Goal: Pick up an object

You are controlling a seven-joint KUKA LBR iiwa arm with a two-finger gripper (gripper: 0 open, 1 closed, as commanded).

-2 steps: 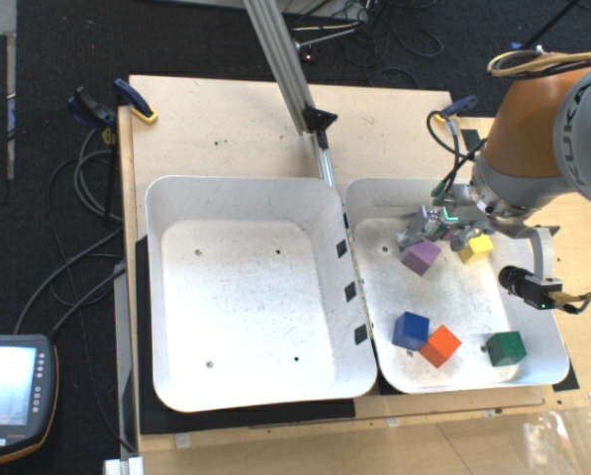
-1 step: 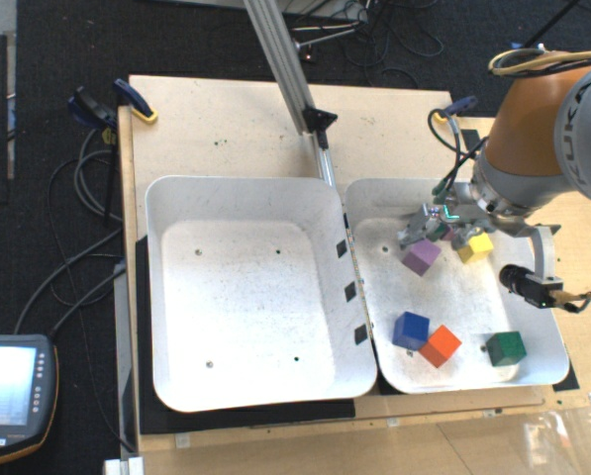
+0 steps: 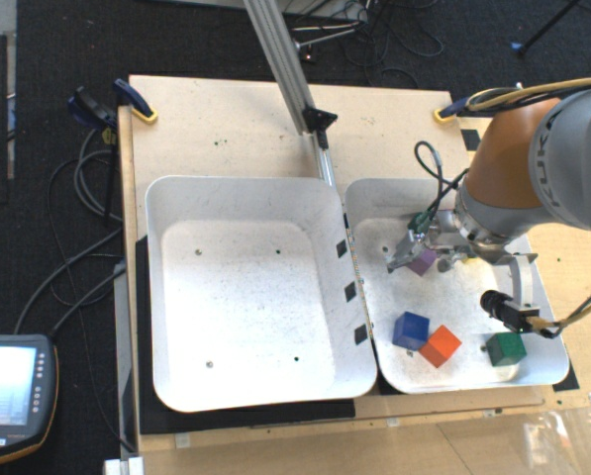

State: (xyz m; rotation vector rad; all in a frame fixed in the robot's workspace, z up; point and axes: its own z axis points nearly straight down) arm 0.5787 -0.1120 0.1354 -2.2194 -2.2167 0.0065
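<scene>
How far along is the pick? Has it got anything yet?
Done: the arm has reached into the right bin, and the gripper sits at a purple block. In hand: the purple block looks to be at the fingertips, but I cannot tell whether it is clamped or lifted. Left: a confirmed lift. The blue, orange and green blocks lie untouched near the front.

My wrist band [image 3: 508, 161]: glossy orange. White bins [image 3: 236, 285]: smooth plastic, speckled. Bench top [image 3: 226, 127]: matt pale wood. Slanted pole [image 3: 275, 43]: bare metal.

Bright even light, soft shadows, sharp focus
</scene>
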